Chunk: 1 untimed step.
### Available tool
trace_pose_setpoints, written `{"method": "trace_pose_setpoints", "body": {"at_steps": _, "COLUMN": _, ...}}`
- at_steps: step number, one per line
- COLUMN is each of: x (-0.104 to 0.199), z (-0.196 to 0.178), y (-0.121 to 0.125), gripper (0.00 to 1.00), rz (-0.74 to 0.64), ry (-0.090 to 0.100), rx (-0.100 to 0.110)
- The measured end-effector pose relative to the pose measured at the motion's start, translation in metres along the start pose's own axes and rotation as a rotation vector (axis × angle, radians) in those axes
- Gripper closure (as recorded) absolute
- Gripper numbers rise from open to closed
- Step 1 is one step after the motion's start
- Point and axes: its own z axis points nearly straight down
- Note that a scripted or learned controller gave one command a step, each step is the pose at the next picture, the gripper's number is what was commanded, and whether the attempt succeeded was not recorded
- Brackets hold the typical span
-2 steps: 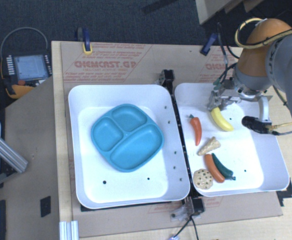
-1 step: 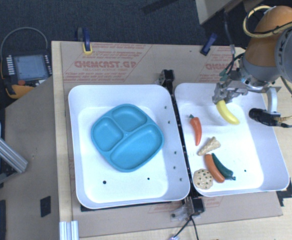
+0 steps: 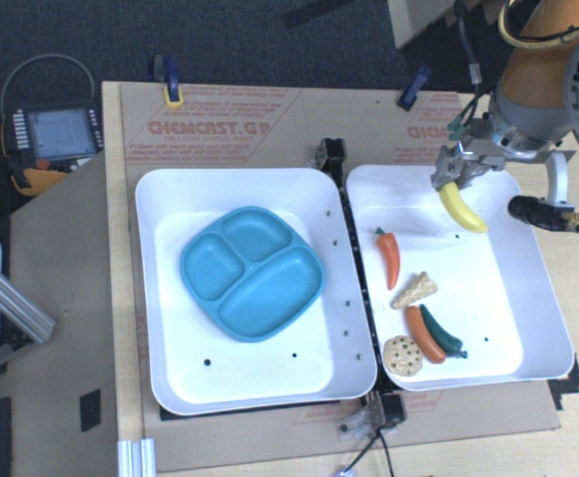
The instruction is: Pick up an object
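Note:
My gripper [image 3: 455, 174] hangs over the far part of the right bin [image 3: 537, 276]. It is shut on the upper end of a yellow banana [image 3: 465, 210], which slants down and to the right from the fingers. Nearer in the same bin lie an orange-red carrot [image 3: 389, 257], a pale wedge of bread [image 3: 415, 288], an orange sausage [image 3: 425, 333] with a dark green pepper [image 3: 442, 331] beside it, and a round cookie [image 3: 402, 355].
The left bin [image 3: 170, 346] holds a blue divided plate [image 3: 252, 271] near its middle. A black clamp [image 3: 330, 153] sits at the far end of the seam between the bins. The arm's grey and orange wrist [image 3: 547, 58] looms over the far right corner.

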Motion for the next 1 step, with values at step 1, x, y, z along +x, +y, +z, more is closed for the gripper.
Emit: {"method": "trace_pose_setpoints", "body": {"at_steps": 1, "x": -0.0055, "z": -0.0639, "y": 0.0032, "gripper": 1.0, "rz": 0.0, "ry": -0.001, "rx": -0.005}}
